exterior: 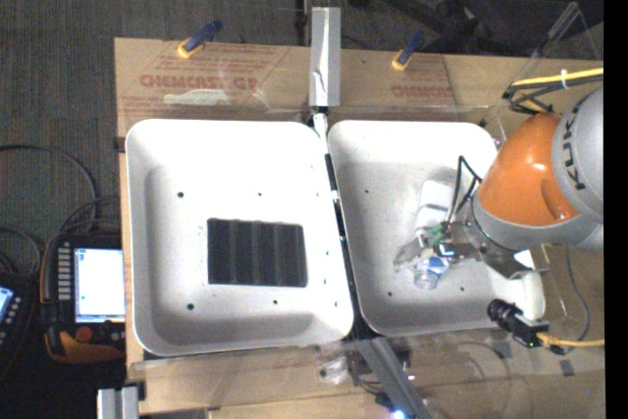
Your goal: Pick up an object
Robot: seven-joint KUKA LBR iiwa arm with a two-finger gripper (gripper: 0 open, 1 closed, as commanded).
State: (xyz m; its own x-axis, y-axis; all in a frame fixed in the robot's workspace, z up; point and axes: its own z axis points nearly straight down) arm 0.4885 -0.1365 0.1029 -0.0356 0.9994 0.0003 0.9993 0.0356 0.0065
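Two white bins sit on a cardboard-covered bench. Left bin holds a dark ribbed tray; right bin holds a clear plastic bottle at four o'clock, under the gripper.

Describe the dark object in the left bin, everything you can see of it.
The dark object is a flat black rectangle with lengthwise ridges or grooves that split it into a few bands; it looks like matte plastic or rubber. It lies flat on the floor of the left bin, near the middle, its long side running across the view. It touches only the bin floor, well clear of the walls.
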